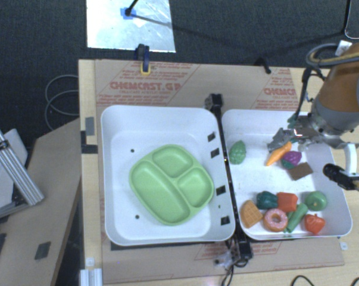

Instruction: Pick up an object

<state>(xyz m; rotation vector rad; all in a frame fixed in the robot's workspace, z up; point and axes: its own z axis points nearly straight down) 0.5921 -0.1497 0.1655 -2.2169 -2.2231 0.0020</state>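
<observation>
My gripper [284, 140] hangs low over the back of the right bin [250, 124], reaching in from the right. Directly beneath its tip lies an orange carrot [276, 155], its upper end touching or nearly touching the gripper. A purple toy [292, 158] sits just right of the carrot, with a brown block [300, 171] in front of it. A green leafy toy [236, 152] lies to the left, near the bin's wall. I see nothing lifted off the bin floor.
Along the right bin's front lie a teal toy [266, 199], a red pepper [287, 201], a green apple [316, 200], a waffle [250, 213], a donut [275, 220] and a red fruit [314, 223]. The left bin [116, 159] holds a green divided plate [171, 183].
</observation>
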